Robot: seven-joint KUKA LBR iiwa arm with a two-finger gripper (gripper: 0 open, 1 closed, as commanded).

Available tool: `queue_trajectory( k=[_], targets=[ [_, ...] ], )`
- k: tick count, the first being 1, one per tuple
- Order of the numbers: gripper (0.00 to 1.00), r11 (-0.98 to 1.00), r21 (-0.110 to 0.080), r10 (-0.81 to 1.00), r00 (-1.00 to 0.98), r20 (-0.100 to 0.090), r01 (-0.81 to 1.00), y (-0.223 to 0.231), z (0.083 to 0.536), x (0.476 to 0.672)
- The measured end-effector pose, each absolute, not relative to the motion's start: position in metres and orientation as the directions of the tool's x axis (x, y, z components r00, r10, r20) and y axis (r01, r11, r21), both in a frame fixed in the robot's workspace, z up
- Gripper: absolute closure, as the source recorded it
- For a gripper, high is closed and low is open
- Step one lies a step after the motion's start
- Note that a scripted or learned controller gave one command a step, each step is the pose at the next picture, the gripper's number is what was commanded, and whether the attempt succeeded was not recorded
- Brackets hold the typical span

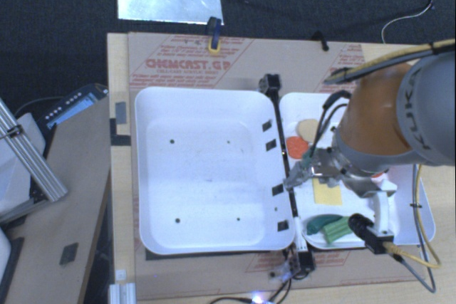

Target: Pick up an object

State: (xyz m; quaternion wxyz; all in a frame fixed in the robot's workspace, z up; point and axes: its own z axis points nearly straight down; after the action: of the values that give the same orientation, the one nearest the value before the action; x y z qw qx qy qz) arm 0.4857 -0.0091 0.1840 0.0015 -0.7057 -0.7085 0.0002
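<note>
Cardboard (185, 64) beneath both bins (206, 167) reads "CHEMCAST GP".

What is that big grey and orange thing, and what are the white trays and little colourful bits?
That is a robot arm, grey with an orange band, reaching in from the right. One camera above the bench looks down at a slant. Two shallow white bins sit side by side: the left bin and the right bin. In the right bin lie a beige round piece, a red-orange piece, a yellow flat piece and a green object. The arm's gripper hangs over these. I cannot see it holding anything.
</note>
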Motion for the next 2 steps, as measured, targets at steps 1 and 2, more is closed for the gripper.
queue_trajectory(
  k=[1,2],
  targets=[
    [0.00,0.005,0.006,1.000,-0.005,0.000,1.000,0.001,0.185,0.554],
    [0.00,0.002,-0.003,1.000,-0.002,0.001,1.000,0.012,0.184,0.512]
  ],
)
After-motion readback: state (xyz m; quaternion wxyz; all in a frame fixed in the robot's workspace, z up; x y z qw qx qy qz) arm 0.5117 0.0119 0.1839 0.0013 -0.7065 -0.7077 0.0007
